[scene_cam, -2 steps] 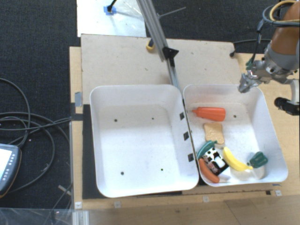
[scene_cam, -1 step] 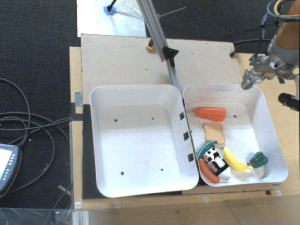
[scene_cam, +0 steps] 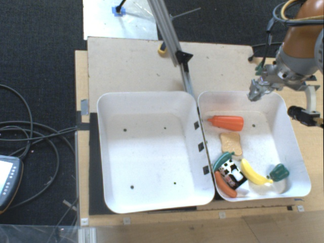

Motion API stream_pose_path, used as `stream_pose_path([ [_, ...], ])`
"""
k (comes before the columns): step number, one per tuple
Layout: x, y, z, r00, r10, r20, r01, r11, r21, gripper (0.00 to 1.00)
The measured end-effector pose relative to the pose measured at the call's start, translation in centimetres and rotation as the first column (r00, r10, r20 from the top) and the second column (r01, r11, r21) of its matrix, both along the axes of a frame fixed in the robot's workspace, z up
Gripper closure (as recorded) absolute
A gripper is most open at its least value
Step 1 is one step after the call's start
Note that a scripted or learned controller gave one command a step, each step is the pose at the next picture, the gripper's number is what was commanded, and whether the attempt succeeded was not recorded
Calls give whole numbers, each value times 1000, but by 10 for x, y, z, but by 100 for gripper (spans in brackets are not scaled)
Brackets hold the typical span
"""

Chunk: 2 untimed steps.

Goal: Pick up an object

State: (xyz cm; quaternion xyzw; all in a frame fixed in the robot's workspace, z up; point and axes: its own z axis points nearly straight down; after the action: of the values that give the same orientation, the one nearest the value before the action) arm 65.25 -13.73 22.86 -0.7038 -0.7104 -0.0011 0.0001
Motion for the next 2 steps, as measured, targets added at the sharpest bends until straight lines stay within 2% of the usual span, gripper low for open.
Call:
stream_pose_path([
  [1, -14, 61, 7, 1000, 2, 0, -2, 1000, 1, 100],
  [2, -26, 112, -4, 1000, 1, -3, -1, 1000, 1, 100],
])
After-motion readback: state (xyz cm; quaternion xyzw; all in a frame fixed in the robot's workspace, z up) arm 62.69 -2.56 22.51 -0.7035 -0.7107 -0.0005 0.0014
